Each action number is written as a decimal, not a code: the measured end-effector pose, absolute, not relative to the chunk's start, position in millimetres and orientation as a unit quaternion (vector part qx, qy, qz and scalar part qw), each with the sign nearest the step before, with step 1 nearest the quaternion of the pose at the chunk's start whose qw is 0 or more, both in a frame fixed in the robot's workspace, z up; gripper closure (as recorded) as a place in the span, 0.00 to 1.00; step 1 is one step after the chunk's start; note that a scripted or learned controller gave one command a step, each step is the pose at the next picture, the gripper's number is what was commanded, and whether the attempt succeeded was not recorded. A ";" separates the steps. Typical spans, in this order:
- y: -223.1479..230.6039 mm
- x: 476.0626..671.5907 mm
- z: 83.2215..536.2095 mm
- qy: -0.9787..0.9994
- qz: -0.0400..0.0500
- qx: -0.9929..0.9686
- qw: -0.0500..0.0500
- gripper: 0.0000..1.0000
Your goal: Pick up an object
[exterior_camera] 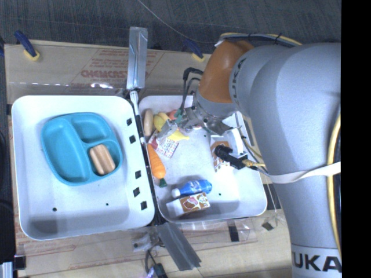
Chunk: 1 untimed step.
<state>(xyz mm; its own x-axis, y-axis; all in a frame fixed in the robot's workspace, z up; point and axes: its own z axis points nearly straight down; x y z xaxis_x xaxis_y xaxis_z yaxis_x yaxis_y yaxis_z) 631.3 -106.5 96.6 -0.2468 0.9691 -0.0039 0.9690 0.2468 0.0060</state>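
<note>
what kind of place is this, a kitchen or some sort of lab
Most likely a robotics lab bench set up for pick-and-place trials, not a kitchen: a KUKA arm reaches over two white bins, the food looks like toys, such as the carrot, and clamps hold the board.

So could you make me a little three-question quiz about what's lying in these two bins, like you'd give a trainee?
1. True or false: the blue divided plate lies in the left bin.
2. What lies in one compartment of that plate? A) a carrot B) a bread roll C) a bottle
3. Fill in: the arm's gripper is over the ____ bin.

Key:
1. True.
2. B: the bread roll lies in the plate's lower right compartment. The carrot and the blue bottle lie in the right bin.
3. Right, near its far end, among small packets and toy foods.
</note>
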 end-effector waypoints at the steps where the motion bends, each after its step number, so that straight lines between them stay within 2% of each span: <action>1: -103.0 632.2 107.9 0.792 0.003 0.611 0.001 1.00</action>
